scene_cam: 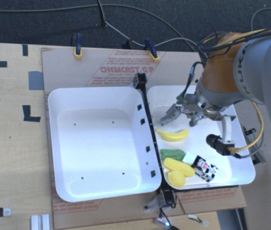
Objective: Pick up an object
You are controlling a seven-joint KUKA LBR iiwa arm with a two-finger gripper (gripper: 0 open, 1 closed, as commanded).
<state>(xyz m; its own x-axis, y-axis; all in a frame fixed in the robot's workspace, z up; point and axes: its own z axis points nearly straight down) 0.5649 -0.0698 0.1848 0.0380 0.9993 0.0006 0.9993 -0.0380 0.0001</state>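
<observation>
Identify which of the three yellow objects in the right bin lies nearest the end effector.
The banana: curved, lying alone just below the end effector. The corn and lemon sit together further down, past the green item.

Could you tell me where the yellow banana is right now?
The banana lies in the right bin, near its left wall, just below the gripper and just above the green toy.

Even, bright overhead light, mild glare on the white bins [97, 104], slightly soft focus
</observation>
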